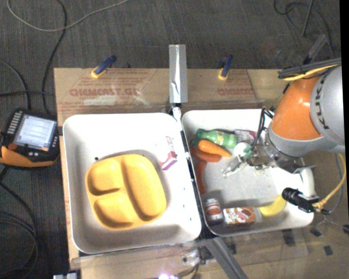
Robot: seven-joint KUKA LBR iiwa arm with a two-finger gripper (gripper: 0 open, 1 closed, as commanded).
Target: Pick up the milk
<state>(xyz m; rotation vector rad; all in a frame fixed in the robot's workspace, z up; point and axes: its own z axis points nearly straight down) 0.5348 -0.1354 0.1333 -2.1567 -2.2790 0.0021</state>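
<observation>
A small carton [239,216] with red-brown print, which I take for the milk, lies on its side near the front wall of the right bin [246,185]. My gripper [233,165] hangs over the middle of that bin, well behind the carton and just right of a carrot [212,149]. It is apart from the carton, and nothing shows in it. The grey arm with its orange band [297,116] reaches in from the right.
Behind the gripper lie a green bottle [218,137] and the carrot on a red item. A small can [212,209] stands left of the carton, a banana [274,207] to its right. The left bin holds a yellow divided tray [126,190] and a pink-and-white item [169,159].
</observation>
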